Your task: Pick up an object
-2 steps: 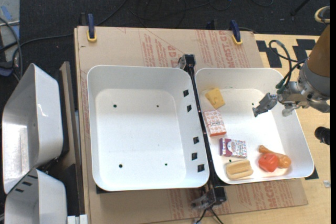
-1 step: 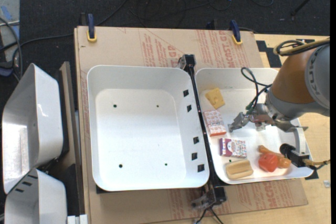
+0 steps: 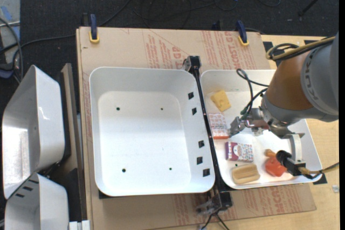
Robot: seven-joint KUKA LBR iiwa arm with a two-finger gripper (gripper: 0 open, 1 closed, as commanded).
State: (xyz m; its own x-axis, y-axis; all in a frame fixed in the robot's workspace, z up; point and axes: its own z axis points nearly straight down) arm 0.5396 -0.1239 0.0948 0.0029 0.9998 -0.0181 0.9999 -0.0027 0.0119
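Several small objects lie in the right bin [image 3: 237, 75]. A yellow block [image 3: 220, 100] sits toward the back left, with a red-and-white packet [image 3: 217, 125] against the left wall. Toward the front are a purple box [image 3: 240, 151], a tan bread-like piece [image 3: 245, 173] and an orange-red object [image 3: 275, 164]. My gripper [image 3: 243, 124] hangs low over the middle of this bin, just above the purple box and right of the packet. Nothing can be seen held in it. The wrist hides part of the bin floor to the right.
The left bin [image 3: 102, 81] stands beside the right one, with a black clip-lined divider [image 3: 202, 126] between them. Both rest on a cardboard-covered bench [image 3: 140, 43]. Cables run from the wrist over the right bin. White tubs [image 3: 32, 121] stand off the bench at left.
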